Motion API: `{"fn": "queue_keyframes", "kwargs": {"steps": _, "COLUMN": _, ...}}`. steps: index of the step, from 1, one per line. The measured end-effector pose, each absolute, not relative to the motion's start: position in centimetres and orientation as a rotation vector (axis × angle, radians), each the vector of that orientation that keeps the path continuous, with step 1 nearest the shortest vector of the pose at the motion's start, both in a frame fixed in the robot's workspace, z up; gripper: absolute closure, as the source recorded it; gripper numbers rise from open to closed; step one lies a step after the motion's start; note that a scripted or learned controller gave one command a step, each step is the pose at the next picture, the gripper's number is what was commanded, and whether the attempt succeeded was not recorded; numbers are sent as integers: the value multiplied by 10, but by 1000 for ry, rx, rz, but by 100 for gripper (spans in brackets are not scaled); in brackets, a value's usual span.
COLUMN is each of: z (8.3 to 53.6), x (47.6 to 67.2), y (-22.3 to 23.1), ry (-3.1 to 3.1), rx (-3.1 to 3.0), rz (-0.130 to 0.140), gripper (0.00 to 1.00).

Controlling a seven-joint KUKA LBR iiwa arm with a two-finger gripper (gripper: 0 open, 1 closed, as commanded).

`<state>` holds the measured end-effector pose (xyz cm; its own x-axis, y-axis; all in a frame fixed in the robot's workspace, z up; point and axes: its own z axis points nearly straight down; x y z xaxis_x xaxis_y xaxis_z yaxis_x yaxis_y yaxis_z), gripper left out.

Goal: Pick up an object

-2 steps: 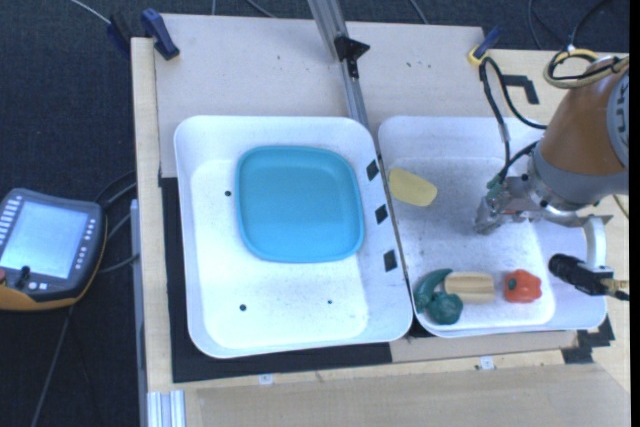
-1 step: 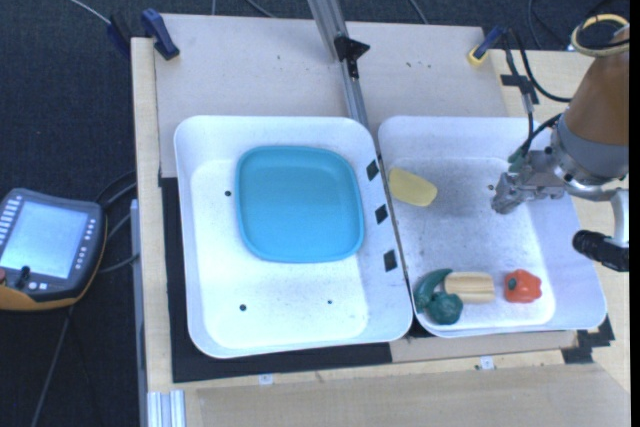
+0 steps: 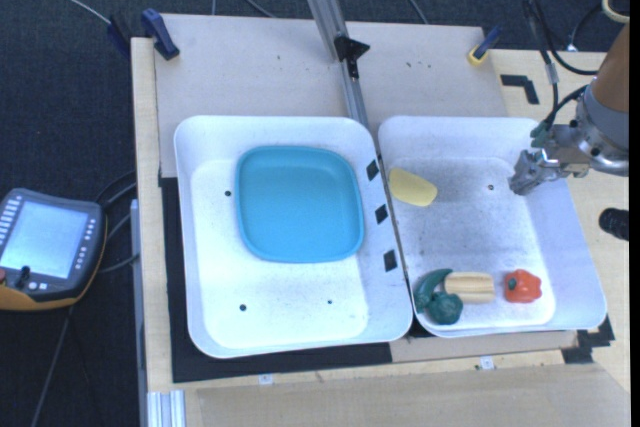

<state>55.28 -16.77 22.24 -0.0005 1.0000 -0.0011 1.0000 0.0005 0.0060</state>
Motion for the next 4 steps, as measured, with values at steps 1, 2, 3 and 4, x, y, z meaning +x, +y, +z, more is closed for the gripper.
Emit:
{"fn": "queue_keyframes", "kwargs": {"steps": 1, "z": 257, "x": 553, "y": -168, "ry": 2220, "rx": 2219, "rz": 3, "gripper": 100}}
{"fn": "queue_keyframes", "kwargs": {"steps": 2, "z": 263, "x": 569, "y": -122, "ry": 2226, "rx": 2216, "rz": 2, "gripper": 100}}
{"fn": "queue_keyframes", "kwargs": {"steps": 3, "z": 267, "x": 583, "y": -75, "ry": 2225, "rx": 2217, "rz": 2, "gripper": 100}}
{"fn": "queue_keyframes", "kwargs": {"steps": 4, "z": 251, "x": 604, "y": -20, "ry": 2227, "rx": 2217, "rz": 1, "gripper": 100}}
